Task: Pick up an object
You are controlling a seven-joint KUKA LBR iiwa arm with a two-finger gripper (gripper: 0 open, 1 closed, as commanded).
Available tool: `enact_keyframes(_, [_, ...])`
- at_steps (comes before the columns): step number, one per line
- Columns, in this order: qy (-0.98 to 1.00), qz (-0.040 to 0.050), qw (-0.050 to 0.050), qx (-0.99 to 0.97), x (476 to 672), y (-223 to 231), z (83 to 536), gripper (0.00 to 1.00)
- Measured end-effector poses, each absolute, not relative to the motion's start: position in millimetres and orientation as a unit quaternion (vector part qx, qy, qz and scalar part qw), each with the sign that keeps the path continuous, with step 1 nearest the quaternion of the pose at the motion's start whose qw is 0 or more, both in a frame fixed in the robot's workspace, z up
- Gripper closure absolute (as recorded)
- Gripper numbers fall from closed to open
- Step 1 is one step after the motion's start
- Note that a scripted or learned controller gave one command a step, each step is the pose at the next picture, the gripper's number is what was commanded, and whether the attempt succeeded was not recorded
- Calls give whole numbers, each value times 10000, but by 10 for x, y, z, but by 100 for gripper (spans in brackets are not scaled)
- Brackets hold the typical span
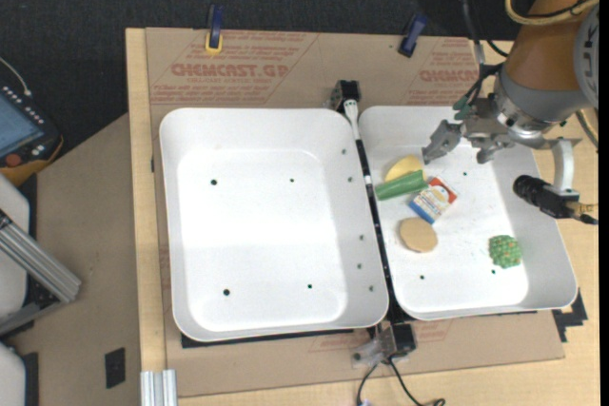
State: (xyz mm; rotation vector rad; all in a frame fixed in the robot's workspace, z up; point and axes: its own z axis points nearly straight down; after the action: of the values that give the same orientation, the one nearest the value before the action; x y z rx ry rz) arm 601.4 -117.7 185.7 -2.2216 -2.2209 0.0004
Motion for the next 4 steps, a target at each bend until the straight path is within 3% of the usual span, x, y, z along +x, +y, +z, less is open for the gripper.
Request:
enact_keyframes(1, [-7074, 23, 41, -7068, 6014, -1045, 1153, 0])
enact_keyframes(2, [-7078, -8, -13, -7064, 6422, -1013, 829, 0])
enact_keyframes(3, [-7073, -20, -44, -7069, 6428, -1026, 977, 100])
enact_keyframes(4, [-7037, -6, -69, -7104, 5977, -1938, 2062, 100])
